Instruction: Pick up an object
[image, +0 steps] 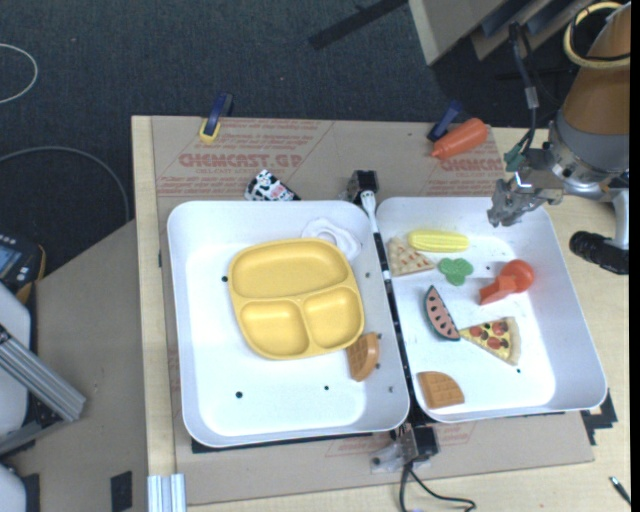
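1. Lying in the right bin (575, 330), a red toy piece (508, 281) points its long axis up-right — toward the gripper (508, 207).
2. Gripper hangs above the bin's far rim, seemingly holding nothing — how its claw stands I cannot tell.

The two shallow white bins (200, 400) look like smooth, slightly glossy moulded plastic. The yellow three-compartment tray (296, 297) is matt plastic with soft rounded edges. The brown board (330, 150) under the bins looks like printed cardboard, dull and flat. The small toy foods, among them the red pepper-shaped piece (507, 281) and the pizza slice (493, 337), appear to be smooth plastic, though the view is coarse.
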